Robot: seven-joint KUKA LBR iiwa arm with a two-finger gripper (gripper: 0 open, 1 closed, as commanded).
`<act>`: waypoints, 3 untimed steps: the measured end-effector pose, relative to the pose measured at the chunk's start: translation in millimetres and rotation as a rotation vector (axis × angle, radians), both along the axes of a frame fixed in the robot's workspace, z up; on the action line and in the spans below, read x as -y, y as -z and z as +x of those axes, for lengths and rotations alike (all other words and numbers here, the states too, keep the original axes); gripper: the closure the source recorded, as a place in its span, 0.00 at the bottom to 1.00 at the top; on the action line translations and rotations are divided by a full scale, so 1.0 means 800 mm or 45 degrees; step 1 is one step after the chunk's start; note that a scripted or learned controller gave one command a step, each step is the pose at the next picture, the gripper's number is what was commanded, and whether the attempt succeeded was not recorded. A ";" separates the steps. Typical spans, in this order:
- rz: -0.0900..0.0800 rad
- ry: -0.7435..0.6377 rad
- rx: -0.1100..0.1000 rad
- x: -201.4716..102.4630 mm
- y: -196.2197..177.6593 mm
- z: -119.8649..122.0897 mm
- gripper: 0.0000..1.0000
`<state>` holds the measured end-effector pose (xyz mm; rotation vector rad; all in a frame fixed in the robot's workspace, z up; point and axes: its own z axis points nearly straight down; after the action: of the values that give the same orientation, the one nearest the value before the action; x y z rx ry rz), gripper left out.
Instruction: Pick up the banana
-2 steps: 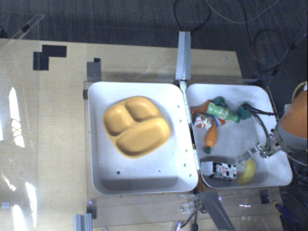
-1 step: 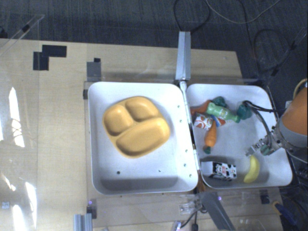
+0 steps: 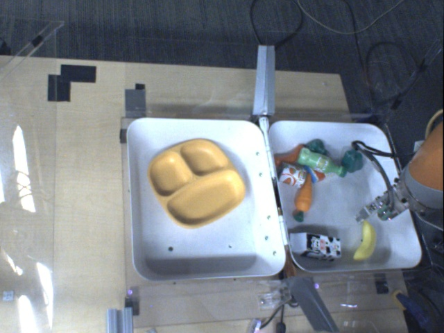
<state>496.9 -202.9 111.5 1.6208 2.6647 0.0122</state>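
Banana (image 3: pixel 365 241) — tool (image 3: pixel 380 209) just above.

Banana (image 3: pixel 365 242) smooth yellow plastic; bins (image 3: pixel 139 207) glossy white; bench (image 3: pixel 69 220) pale wood.

The tabletop (image 3: pixel 83 207) is pale wood with a faint grain, and the rest is placed from it. Beyond its far edge lies dark blue-grey carpet (image 3: pixel 139 12), across which thin black cables (image 3: pixel 277 9) loop toward the far right. A clear plastic sheet (image 3: pixel 28 186) covers the tabletop's left part, catching bright streaks of reflected light. Black tape marks (image 3: pixel 69 78) sit near its far left corner. A grey metal post (image 3: pixel 264 82) stands on it, running from the far edge toward the middle.
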 end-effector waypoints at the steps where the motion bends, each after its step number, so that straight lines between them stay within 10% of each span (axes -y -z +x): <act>1: 0.010 0.513 -0.016 -0.021 0.028 0.021 1.00; 2: 0.014 0.693 -0.020 -0.081 -0.103 0.029 1.00; 3: 0.013 0.636 -0.011 -0.073 0.028 0.098 1.00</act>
<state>575.4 -144.3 88.8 2.2375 2.1893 0.0092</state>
